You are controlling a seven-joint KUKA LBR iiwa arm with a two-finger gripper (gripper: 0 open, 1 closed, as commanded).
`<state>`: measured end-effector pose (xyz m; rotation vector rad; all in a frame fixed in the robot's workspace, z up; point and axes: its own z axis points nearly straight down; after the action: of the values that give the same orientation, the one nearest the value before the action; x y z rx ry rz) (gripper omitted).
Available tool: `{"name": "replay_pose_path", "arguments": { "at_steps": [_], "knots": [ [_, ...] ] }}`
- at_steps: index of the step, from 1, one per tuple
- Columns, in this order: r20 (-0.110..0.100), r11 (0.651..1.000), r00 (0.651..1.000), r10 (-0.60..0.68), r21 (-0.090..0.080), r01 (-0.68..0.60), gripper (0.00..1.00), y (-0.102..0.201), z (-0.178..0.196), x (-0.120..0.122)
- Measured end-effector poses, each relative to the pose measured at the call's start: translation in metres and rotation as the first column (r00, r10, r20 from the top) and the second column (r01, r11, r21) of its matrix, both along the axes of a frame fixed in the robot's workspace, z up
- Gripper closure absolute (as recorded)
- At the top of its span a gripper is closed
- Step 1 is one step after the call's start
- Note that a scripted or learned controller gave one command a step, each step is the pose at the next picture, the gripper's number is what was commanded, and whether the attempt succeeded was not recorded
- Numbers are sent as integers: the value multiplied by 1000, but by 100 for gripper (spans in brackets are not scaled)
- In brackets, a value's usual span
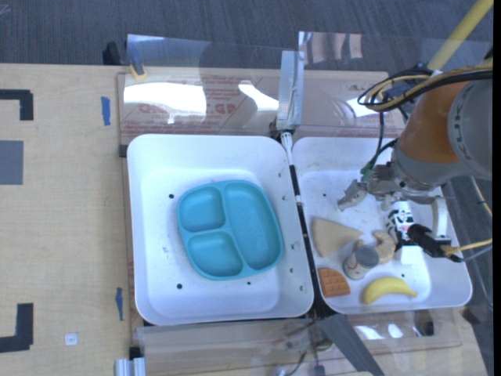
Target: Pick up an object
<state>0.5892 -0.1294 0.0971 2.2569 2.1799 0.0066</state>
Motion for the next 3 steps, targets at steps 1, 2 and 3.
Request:
{"name": "replay_pose_path", "arguments": {
  "at_steps": [1, 2, 3],
  "knots": [
    [0, 972, 972, 233, -2, -233, 0, 10, -10, -29],
    [1, 916, 916, 402, -3, -402, 0, 11, -9, -84],
    [2, 952, 952, 306, 1, -306, 0, -31, -9, -106]
  ]
}}
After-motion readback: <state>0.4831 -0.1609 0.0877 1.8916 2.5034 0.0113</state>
